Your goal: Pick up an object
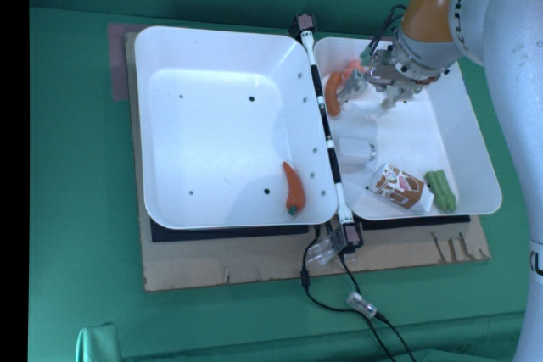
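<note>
Nearest the lens: cables (339,288) trailing off the bench edge. Farther back, gripper (373,91) low in the right bin (475,140), fingers spread, nothing between them. Just left of it, orange toy (334,91) by the divider. Below: white cup (355,153), printed carton (399,186), green pods (441,191). Carrot (293,188) alone in the left bin (161,114). Orange toy probably light, stiff, smooth plastic; best pinched across its narrow middle. Carton print too small to read; lettering on the arm unclear.
</note>
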Tool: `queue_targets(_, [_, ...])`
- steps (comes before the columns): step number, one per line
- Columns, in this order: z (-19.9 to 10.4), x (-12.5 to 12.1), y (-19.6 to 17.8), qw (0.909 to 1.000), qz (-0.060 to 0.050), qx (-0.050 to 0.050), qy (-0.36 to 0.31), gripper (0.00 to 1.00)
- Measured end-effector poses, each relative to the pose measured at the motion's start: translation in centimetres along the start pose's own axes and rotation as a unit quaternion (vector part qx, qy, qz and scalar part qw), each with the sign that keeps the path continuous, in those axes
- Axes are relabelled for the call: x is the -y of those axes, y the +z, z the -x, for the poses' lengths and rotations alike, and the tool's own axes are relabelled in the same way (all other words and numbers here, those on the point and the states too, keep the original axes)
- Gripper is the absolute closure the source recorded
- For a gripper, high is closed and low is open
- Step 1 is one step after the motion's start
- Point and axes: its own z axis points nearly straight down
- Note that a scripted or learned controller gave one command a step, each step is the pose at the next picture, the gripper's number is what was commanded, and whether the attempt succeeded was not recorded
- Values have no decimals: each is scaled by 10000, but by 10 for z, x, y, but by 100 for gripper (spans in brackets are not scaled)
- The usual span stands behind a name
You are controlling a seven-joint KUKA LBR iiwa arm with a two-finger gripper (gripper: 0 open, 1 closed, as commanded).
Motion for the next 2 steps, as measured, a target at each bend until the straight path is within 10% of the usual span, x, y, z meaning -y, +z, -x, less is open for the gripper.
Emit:
queue_targets(1, [1,-65,3,9999,-167,-20,-30,0])
queue_targets(2, [-4,-67,-11,9998,-167,-70,-34,100])
